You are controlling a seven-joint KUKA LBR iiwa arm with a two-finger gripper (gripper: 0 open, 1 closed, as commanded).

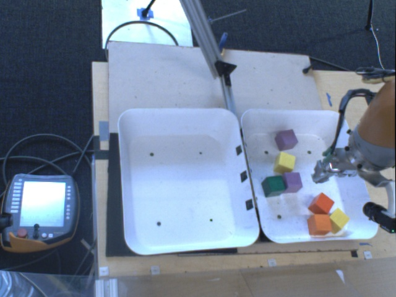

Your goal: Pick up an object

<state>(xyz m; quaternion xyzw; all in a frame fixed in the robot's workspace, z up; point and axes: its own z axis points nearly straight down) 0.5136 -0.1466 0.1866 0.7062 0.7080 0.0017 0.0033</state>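
The right bin holds several small blocks. A purple cube lies toward the back, a yellow cube just in front of it. A green block and a smaller purple cube touch side by side. Near the front right sit two orange blocks and a yellow block. My gripper hangs over the right bin, right of the small purple cube and above the orange blocks. I see nothing between its fingers.
The left bin stands beside the right one. A slanted metal pole crosses the back of the bench. A teach pendant with cables lies on the floor at the left.
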